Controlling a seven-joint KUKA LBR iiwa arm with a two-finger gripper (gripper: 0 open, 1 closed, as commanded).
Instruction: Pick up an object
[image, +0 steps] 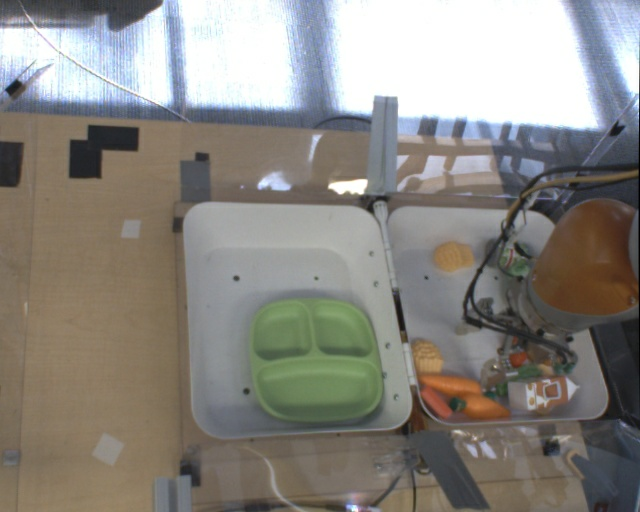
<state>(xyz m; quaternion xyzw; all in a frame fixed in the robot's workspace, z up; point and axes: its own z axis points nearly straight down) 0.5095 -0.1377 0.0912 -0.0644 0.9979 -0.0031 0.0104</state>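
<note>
With the arm (585, 265) lowered over the right bin (420, 240), whether the jaws are released or clenched cannot be told, and among the crowded carrots (452, 384) and carton (545, 393) a slipped or double grasp is risked.

Green plate (316, 360) in L bin (215, 300) — arm (585, 265) over R bin (420, 250)

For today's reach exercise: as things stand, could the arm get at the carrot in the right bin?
Probably yes. The carrot lies uncovered near the right bin's front wall, left of the arm, with nothing on top of it.
</note>
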